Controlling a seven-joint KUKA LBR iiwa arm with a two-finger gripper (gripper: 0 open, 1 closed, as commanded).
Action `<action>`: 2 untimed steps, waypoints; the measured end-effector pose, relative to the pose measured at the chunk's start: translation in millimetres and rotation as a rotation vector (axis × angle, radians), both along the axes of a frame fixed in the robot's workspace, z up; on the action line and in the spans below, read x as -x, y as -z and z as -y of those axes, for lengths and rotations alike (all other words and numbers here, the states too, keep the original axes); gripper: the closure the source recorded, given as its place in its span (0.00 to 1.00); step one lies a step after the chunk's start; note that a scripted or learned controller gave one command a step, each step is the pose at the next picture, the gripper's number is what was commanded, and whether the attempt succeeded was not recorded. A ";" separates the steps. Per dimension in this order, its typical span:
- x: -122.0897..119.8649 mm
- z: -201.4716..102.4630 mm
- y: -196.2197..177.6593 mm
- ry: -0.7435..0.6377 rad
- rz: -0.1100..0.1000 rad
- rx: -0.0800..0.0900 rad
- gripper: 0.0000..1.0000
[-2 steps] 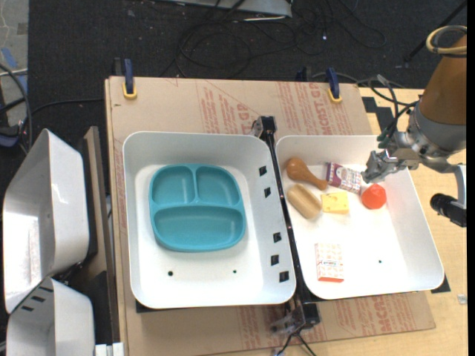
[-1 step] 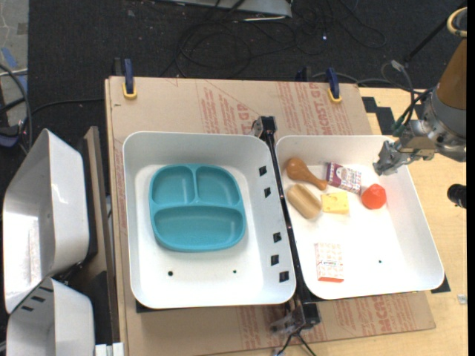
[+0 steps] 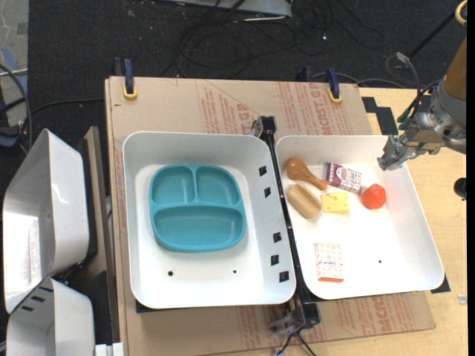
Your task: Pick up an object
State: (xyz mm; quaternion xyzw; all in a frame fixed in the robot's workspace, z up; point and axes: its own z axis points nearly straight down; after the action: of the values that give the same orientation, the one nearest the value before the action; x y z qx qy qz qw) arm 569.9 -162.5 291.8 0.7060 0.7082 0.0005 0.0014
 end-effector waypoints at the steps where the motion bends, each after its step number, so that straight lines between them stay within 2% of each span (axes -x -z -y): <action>1: -4.5 -53.0 2.5 -0.003 -0.003 -0.001 1.00; 2: -12.3 -100.0 6.3 -0.005 -0.003 -0.002 1.00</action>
State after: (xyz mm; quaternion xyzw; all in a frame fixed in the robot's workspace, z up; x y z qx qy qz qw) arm 582.2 -62.5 285.5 0.7044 0.7098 0.0002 -0.0006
